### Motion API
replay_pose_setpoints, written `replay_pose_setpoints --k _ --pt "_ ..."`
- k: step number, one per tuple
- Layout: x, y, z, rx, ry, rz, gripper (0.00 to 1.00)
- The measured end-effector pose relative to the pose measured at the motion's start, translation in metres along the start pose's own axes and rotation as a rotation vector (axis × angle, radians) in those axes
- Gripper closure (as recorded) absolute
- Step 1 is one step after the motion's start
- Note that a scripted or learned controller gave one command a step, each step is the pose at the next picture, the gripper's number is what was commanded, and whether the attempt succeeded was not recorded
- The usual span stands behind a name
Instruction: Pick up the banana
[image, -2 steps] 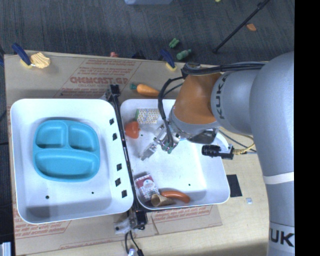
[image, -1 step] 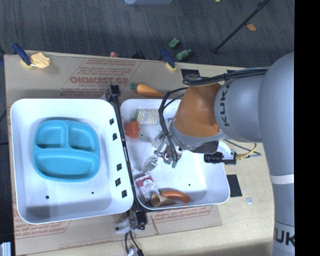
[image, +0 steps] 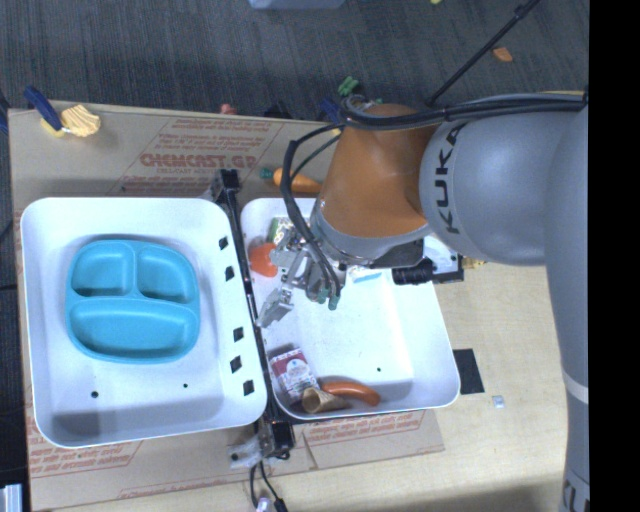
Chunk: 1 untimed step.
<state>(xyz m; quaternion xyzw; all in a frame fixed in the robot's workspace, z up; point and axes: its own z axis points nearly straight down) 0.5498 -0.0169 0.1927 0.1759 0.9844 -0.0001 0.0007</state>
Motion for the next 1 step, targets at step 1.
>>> replay_pose_setpoints --k 1 --pt "0.0008 0.0682 -0.0159 0.000 0.000 -0.181 0.00"
